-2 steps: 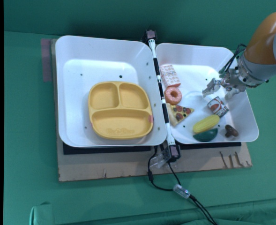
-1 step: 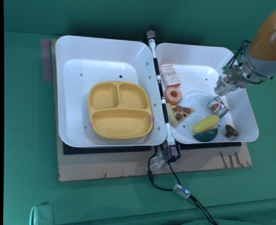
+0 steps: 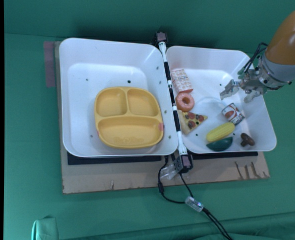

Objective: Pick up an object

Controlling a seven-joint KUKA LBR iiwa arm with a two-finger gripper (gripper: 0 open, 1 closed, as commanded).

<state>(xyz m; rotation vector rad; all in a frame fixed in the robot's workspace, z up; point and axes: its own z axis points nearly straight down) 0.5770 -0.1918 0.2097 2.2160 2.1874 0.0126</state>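
can point(image 3: 233, 113): small, red/white label, print too small to read; lies tipped in right bin point(image 3: 260, 59), long axis running upper-left to lower-right
gripper point(image 3: 239, 90): just above the can, apart from it; fingers spread open, nothing between them
corn point(image 3: 220, 132): just below the can, yellow, long axis rising to the right
green piece point(image 3: 220, 144): under the corn, touching it
brown piece point(image 3: 246, 140): lower-right of the can
pizza slice point(image 3: 191, 120): left of the can
donut point(image 3: 185, 101): upper-left of the can
yellow tray point(image 3: 128, 117): in left bin point(image 3: 77, 54), well left of the can
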